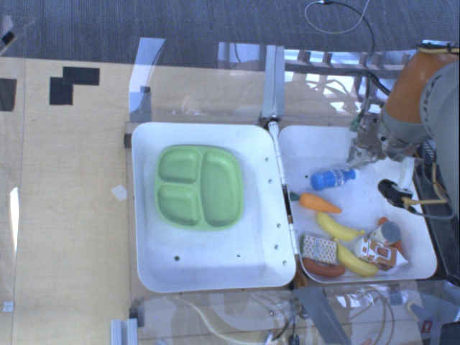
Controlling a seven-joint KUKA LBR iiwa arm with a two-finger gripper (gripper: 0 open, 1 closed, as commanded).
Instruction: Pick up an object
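Starting at the left, a green divided plate [200, 187] lies alone in the left bin [151, 264]. The right bin [316, 139] holds a blue bottle [332, 178], a carrot [320, 203], two bananas [348, 244] and a small carton [379, 247]. The jaws [361, 152] hover at the bin's far right; how wide they stand I cannot tell. The bottle lies nearest, just below-left, with its long axis running roughly left-right.

One fixed camera looks down at a slant from above the table [65, 192], taking in both white bins [144, 264] from moderate height.
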